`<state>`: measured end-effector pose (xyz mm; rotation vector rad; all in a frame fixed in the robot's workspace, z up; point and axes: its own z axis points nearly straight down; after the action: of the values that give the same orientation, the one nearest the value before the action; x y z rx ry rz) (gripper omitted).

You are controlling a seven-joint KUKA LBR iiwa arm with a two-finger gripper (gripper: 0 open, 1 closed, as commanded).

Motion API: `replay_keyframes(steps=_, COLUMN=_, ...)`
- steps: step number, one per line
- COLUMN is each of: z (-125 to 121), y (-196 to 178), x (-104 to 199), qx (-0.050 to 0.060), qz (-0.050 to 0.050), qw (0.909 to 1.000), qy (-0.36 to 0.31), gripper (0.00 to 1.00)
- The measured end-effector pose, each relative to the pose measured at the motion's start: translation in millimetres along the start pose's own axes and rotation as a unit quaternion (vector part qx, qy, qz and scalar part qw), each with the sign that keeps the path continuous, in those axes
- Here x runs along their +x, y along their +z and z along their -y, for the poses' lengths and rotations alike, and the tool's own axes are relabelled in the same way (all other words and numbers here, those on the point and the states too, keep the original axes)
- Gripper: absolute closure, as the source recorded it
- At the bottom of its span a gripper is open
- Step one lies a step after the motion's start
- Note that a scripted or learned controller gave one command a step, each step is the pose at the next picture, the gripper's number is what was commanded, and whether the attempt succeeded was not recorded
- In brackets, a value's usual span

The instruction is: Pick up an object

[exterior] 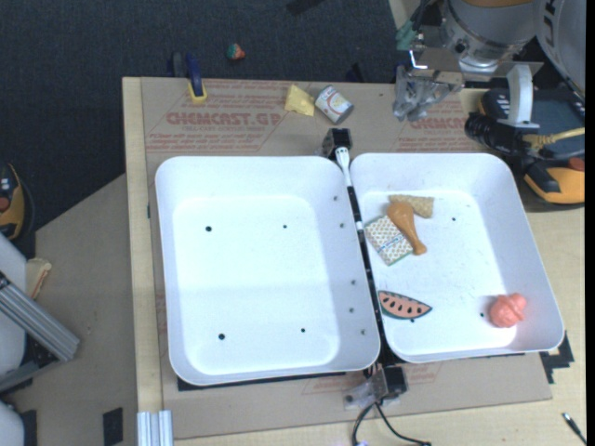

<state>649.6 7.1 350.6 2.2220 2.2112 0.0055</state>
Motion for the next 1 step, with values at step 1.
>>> replay_keyframes(steps=1, z=45.8, y=44.4, x=85.7, qx=0.007, qz=-0.002, qw=1.0, qy=-0.006, gripper=1.0)
